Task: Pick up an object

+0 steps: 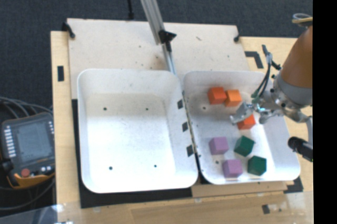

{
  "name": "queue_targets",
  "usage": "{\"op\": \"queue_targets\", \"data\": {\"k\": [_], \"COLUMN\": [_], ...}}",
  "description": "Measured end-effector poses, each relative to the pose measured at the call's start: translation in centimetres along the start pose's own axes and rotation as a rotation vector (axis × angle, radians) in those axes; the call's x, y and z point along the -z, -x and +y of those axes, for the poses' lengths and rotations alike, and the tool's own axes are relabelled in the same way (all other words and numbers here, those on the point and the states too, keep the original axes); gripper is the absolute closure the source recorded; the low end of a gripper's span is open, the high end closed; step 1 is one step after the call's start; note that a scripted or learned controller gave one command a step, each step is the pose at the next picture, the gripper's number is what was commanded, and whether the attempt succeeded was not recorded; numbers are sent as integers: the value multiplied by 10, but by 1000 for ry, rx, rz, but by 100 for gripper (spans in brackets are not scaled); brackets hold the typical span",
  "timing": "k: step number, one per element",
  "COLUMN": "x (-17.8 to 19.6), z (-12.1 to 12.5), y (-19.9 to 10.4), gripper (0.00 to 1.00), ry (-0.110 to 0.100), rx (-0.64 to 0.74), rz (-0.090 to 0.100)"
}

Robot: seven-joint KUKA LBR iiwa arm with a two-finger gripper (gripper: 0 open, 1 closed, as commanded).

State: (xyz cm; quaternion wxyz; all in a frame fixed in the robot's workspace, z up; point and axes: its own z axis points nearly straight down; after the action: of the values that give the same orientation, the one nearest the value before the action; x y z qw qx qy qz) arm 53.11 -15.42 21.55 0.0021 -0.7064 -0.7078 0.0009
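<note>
Grey metal two-finger hand (246,113) sits w/ small orange-red foam cube (246,122) directly below its tips, touching; finger state can't be told. Right white bin (281,165).

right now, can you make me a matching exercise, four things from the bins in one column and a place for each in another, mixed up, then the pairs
Things
1. orange cubes
2. red block
3. green cubes
4. purple cubes

Places
A. right at the gripper
B. near edge of the right bin, on its side toward the left bin
C. far part of the right bin, side by side
D. near edge of the right bin, on the arm's side

Pairs: 1-C, 2-A, 3-D, 4-B
</note>
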Motion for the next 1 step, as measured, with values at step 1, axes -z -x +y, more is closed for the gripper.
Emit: {"op": "queue_targets", "data": {"k": [1], "x": [3], "z": [1], "y": [0], "gripper": [0], "ry": [6], "rx": [-1], "rz": [-1]}}
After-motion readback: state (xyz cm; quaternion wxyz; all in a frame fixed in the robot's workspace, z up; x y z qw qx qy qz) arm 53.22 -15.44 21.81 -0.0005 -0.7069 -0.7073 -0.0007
